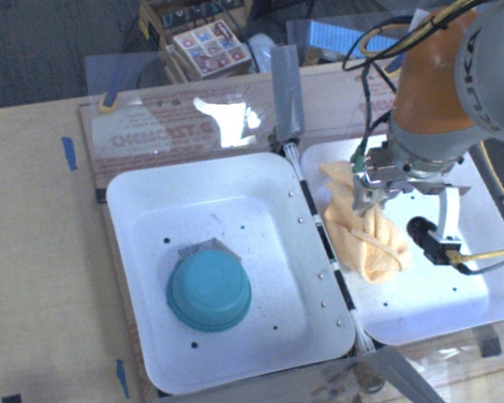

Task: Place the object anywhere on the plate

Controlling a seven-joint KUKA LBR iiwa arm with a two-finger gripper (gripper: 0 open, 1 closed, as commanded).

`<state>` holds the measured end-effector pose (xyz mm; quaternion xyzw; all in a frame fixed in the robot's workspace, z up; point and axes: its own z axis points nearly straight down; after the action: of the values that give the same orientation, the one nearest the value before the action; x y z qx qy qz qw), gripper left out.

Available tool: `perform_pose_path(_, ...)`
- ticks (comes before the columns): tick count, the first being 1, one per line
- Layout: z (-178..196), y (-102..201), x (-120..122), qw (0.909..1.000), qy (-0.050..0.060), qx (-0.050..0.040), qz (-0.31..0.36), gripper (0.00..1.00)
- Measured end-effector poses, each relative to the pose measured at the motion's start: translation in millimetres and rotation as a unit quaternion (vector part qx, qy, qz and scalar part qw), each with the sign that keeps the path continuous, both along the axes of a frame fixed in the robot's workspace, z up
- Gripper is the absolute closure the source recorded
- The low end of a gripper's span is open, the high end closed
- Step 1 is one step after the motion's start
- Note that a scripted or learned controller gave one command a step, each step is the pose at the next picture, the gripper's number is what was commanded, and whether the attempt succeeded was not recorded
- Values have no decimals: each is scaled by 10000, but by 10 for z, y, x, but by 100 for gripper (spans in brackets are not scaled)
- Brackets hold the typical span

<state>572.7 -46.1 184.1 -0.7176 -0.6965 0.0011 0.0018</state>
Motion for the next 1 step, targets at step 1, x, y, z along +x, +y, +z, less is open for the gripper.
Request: perform_pose_path(1,4,737,-520,9937,-10,-2,1122,100)
